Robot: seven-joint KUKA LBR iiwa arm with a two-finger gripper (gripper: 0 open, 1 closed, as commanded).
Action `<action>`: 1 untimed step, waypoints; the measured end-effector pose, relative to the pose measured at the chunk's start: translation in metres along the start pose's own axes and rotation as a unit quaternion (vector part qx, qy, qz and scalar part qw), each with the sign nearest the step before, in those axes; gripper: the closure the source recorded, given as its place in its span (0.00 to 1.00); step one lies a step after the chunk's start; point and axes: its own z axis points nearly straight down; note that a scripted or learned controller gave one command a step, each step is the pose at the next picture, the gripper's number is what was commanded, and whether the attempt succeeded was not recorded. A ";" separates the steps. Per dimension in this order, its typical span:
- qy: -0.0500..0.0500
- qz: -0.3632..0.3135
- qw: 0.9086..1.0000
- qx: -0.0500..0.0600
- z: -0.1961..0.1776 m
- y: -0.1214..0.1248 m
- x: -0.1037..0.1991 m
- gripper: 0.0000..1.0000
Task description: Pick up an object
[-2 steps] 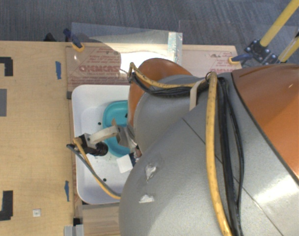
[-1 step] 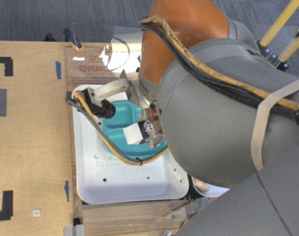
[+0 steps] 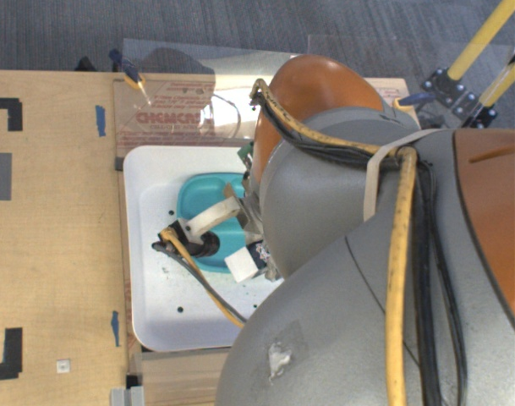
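A teal, bowl-like object [image 3: 208, 200] lies in the middle of the white bin [image 3: 147, 184]. My gripper [image 3: 247, 220] hangs low over the teal object's right side, mostly hidden under the grey wrist and orange band. A small white block [image 3: 240, 266] sits just below the teal object, with a dark printed item [image 3: 259, 252] beside it at the arm's edge. A bit of green [image 3: 244, 153] peeks out above the teal object, next to the arm.
The big grey arm [image 3: 342, 227] covers the bin's right half and the second bin. Tan cardboard [image 3: 54, 227] with black marks lies to the left. A clear plastic sheet [image 3: 181, 108] lies behind the bin. Small dark specks dot the bin floor.
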 end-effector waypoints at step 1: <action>0.004 0.078 0.997 0.001 0.025 -0.030 0.012 1.00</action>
